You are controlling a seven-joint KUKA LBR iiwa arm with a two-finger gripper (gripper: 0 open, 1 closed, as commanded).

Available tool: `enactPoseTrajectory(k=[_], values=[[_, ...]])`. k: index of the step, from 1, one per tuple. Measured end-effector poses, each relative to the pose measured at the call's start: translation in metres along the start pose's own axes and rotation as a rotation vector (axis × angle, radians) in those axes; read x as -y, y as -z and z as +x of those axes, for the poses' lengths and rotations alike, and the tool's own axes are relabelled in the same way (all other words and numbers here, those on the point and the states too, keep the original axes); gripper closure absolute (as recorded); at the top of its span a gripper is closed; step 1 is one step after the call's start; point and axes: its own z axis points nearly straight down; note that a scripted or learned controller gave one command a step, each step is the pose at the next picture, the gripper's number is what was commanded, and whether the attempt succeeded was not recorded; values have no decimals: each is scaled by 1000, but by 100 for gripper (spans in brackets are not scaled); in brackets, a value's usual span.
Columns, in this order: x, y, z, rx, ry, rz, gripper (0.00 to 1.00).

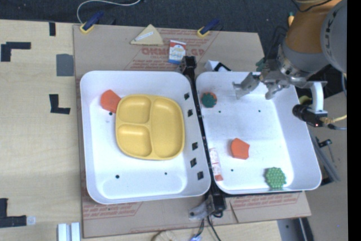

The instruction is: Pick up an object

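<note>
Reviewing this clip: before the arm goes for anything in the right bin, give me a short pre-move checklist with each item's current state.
1. Gripper carries nothing: ok, its fingers are spread with nothing between them.
2. Gripper is over the right bin: ok, near its far edge.
3. Candidate objects lie free in that bin: ok, orange block, green bumpy ball and small teal object sit apart from each other.
4. Nearest target chosen: cannot tell; the teal object is closest to the fingers.
5. Green bumpy ball away from the wall: not ok, it sits in the near corner.
6. Gripper height above the bin floor: cannot tell.
</note>
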Motion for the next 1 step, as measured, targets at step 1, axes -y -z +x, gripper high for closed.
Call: enactPoseTrajectory(k=[1], values=[[89,-73,-1,0,-3,4,0]])
